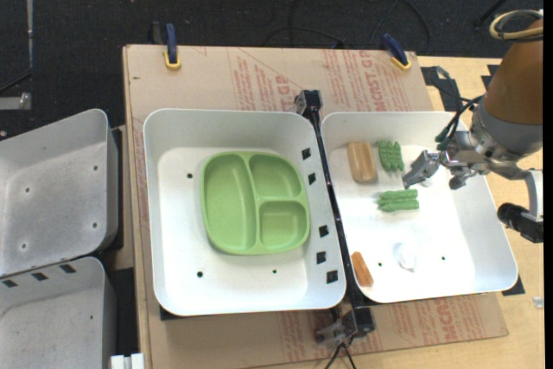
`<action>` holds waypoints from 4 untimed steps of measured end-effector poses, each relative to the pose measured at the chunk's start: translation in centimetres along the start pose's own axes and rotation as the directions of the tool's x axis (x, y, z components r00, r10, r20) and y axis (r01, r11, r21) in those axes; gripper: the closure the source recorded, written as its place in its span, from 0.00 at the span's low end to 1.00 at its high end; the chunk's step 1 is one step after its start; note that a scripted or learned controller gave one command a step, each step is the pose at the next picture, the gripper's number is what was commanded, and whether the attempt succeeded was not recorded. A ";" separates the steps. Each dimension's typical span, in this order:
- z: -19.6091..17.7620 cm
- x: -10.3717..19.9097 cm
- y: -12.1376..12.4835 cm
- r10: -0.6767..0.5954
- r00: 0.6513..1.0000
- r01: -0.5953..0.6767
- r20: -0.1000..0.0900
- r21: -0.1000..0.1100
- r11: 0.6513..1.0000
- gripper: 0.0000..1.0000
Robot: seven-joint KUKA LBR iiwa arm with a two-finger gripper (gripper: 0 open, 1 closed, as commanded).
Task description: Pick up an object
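In the right bin [484,272], the green bean pod [397,200] lies lengthwise left-right.

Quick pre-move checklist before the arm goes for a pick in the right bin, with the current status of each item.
1. Targets in right bin: ok; tan block, two green pieces, orange piece.
2. Gripper over that bin: ok, beside the lower green piece.
3. Anything between its fingers: cannot tell.
4. Pieces apart from each other: ok, though the tan block sits close to the upper green piece.
5. Orange piece clear of wall: not ok, it lies against it.
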State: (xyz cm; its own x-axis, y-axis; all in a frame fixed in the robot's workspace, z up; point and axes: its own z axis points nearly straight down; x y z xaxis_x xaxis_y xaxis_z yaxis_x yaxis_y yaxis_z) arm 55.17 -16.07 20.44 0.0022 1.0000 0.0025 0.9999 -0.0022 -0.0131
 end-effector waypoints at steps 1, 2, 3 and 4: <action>-0.7 0.0 0.3 -0.003 1.000 0.003 0.003 -0.013 1.000 0.00; 5.6 0.5 0.2 -0.001 1.000 0.001 0.001 -0.008 1.000 0.00; 11.0 0.6 0.2 -0.001 1.000 0.001 0.001 -0.008 1.000 0.00; 9.7 0.6 0.3 0.000 1.000 0.000 0.003 -0.013 1.000 1.00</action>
State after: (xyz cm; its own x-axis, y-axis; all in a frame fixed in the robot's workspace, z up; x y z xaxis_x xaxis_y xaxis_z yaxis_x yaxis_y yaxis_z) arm 55.31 -15.49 10.76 0.0021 1.0000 -0.0003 1.0000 -0.0021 0.0003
